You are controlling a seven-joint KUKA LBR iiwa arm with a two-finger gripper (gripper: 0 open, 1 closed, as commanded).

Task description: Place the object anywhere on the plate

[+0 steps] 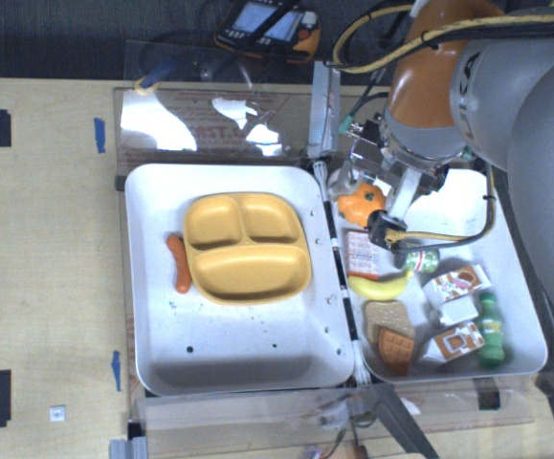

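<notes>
A yellow plate (247, 248) with three compartments lies in the left bin (152, 333); nothing rests on it. An orange-red sausage (180, 262) lies on the bin floor, touching the plate's left edge. My gripper (358, 173) hangs over the far left corner of the right bin (525, 347), just above a small orange fruit (362, 204). The fruit sits partly under the gripper, and I cannot see whether it is gripped.
The right bin also holds a red-and-white packet (363, 252), a banana (380, 286), a bread slice (387, 315), a waffle (396, 348), small cartons (456, 285) and a green bottle (491, 330). The bins' shared wall (339, 275) runs just left of the gripper.
</notes>
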